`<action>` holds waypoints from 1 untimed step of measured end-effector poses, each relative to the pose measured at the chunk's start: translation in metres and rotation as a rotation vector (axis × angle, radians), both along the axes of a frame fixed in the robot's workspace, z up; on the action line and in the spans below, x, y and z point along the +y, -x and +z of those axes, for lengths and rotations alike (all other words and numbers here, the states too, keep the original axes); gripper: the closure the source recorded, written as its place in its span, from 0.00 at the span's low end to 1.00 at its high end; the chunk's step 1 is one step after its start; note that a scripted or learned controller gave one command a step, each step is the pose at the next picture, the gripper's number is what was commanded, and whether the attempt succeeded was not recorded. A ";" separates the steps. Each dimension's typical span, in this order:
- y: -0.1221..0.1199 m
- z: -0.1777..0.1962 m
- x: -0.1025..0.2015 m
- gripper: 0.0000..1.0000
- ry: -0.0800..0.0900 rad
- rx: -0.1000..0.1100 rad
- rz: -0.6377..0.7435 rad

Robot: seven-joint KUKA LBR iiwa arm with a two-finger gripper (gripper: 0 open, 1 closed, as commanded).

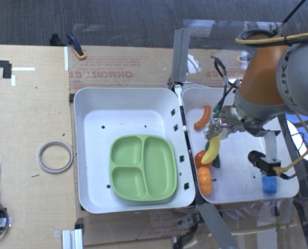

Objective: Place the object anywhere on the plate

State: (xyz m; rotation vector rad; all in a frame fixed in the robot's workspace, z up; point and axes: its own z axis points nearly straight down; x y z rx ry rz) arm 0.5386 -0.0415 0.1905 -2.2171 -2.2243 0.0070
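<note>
A yellow banana (212, 150) is seen hanging directly beneath the end effector (216, 133), clamped at its top between the fingers, above the right bin (242, 188). The green plate (143, 167) is set in the left bin (91, 139).

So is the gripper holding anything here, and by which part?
It seems to hold the banana by its upper end; the gripper sits right there, but its grip is hard to confirm.
</note>
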 end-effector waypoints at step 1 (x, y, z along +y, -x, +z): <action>0.049 0.019 0.088 1.00 -0.001 0.000 -0.003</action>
